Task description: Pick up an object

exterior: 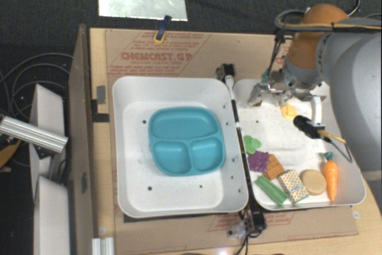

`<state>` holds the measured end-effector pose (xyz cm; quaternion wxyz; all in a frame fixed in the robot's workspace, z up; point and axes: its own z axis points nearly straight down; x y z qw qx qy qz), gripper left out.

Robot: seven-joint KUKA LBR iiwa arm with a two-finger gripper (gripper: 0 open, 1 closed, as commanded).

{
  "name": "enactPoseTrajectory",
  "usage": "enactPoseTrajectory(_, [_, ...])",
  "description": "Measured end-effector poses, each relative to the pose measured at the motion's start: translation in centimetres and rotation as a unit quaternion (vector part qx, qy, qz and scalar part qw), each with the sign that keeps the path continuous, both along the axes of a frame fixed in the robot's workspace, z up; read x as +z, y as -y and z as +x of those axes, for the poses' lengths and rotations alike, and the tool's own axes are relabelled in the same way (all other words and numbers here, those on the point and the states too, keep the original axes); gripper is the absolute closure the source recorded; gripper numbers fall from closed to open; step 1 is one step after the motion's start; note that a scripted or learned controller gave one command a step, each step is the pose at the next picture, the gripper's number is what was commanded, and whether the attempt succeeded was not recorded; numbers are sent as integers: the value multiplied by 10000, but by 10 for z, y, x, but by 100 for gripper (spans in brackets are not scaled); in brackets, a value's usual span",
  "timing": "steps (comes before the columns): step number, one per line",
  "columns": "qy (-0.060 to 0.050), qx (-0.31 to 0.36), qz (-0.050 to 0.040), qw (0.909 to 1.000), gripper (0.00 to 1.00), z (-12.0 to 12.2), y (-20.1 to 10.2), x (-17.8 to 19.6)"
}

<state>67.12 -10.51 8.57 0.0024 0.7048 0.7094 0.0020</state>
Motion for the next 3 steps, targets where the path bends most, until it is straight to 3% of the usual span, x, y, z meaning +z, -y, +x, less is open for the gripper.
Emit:
enactPoseTrajectory(2, [-11, -28, -7, 10000, 0, -2, 18, 0])
enactPoseTrajectory(3, [-12, -7, -11, 10000, 100, -1, 18, 11])
